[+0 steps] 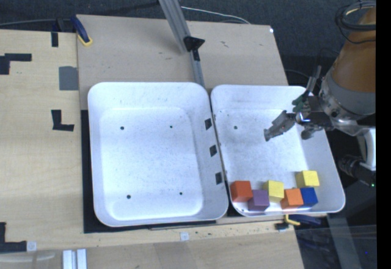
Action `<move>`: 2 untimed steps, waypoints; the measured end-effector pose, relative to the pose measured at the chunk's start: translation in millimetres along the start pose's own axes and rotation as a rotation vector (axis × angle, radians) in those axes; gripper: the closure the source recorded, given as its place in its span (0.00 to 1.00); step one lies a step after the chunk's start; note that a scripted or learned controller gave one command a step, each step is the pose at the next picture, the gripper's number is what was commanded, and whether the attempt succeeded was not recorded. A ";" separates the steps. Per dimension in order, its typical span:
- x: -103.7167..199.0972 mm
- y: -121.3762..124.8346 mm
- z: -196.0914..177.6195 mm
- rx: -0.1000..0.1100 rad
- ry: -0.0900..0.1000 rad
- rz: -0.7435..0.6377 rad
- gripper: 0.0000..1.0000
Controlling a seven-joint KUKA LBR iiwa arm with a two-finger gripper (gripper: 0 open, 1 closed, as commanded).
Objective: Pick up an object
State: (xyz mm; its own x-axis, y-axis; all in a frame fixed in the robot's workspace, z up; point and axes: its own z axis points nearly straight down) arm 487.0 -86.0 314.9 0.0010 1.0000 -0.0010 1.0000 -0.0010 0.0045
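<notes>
Blocks crowd the near edge of the right bin (317,139): an orange block (241,190), a purple block (261,199), two yellow blocks (275,189), a second orange one (293,198) and a blue block (309,196). Both white bins sit on a tan bench (134,47) above dark carpet, the left bin (146,151) beside a slanted metal rail (171,2). Over the right bin's middle the gripper (276,128) hangs well apart from the blocks, its fingers nearly together with nothing between them.

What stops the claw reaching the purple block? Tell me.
Probably nothing. The claw hangs over bare bin floor above the purple block, whose top is uncovered. The orange block and yellow block crowd its sides, so a grip may be tight.
</notes>
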 end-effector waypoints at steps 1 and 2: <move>-5.8 -2.2 14.0 0.007 0.000 0.000 0.00; -4.9 -4.7 14.4 0.006 0.000 -0.001 0.00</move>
